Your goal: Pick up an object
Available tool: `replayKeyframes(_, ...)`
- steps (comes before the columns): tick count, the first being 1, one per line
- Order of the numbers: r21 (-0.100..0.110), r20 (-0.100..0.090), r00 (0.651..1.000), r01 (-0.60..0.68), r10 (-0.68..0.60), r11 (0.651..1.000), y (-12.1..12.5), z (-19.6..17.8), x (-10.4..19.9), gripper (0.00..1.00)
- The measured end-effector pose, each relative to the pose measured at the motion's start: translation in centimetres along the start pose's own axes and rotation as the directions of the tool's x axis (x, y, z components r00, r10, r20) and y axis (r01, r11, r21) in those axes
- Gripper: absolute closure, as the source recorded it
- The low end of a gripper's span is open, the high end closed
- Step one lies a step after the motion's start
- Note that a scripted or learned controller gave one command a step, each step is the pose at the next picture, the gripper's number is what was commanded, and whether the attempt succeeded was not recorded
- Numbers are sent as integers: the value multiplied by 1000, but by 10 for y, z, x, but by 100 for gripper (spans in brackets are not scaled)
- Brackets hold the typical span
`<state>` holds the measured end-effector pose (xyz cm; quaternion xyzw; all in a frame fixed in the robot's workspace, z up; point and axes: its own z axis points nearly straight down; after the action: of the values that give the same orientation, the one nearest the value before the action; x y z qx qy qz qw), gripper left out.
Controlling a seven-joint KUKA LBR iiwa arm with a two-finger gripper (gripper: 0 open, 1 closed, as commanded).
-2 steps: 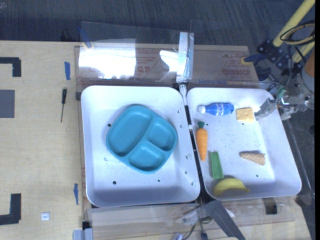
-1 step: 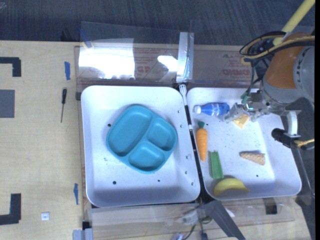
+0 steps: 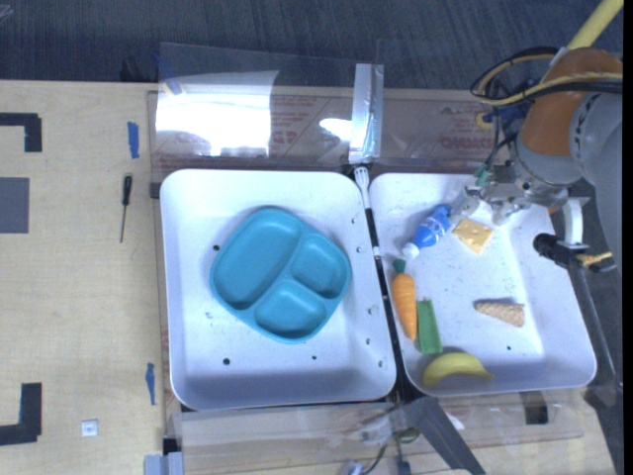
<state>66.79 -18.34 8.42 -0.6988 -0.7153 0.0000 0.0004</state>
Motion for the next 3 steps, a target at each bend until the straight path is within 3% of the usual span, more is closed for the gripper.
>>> replayKeyframes(1,-2,1,1000,4,-4,1000,-26,-1,9,0)
replayKeyframes(2,-5,3,1000,7,-6,1000,-24,-11,9,100)
replayKeyframes(3,-8,1,996,94,-94,995,-73,-123,82,100)
